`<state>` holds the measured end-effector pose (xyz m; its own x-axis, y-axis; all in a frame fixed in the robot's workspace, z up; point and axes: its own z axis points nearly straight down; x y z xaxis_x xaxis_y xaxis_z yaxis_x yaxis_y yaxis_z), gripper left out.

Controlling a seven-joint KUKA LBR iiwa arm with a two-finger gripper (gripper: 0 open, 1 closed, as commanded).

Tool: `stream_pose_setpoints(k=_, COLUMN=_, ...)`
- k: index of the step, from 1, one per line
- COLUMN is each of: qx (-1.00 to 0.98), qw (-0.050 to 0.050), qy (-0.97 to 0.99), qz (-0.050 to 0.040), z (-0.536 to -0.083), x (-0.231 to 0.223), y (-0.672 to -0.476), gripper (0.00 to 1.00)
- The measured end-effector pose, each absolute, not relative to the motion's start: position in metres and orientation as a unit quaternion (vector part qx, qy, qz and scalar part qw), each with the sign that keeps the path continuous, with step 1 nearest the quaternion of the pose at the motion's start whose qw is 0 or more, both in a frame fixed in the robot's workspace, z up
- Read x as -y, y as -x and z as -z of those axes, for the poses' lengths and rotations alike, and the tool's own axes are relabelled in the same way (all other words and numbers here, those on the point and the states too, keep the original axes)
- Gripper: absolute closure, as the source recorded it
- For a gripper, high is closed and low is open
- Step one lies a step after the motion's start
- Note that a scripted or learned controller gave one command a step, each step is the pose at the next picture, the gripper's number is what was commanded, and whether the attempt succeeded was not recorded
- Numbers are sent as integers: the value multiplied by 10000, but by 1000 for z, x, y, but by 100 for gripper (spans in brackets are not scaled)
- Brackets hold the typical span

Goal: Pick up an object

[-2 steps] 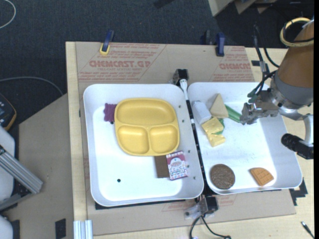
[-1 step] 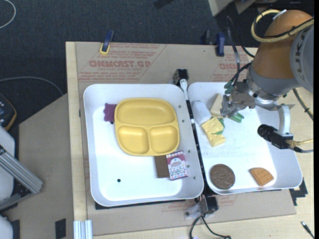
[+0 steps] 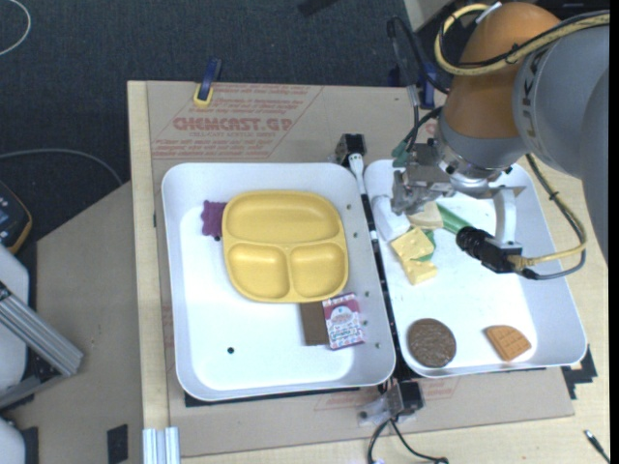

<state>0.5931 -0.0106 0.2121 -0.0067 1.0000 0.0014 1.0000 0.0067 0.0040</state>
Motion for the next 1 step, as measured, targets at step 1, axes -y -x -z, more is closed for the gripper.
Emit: stream_pose_setpoints(k=1, qx=-7090, qw=15, qy=-7052, qz=-26, z=-232, x=-29, y=-629, gripper=100)
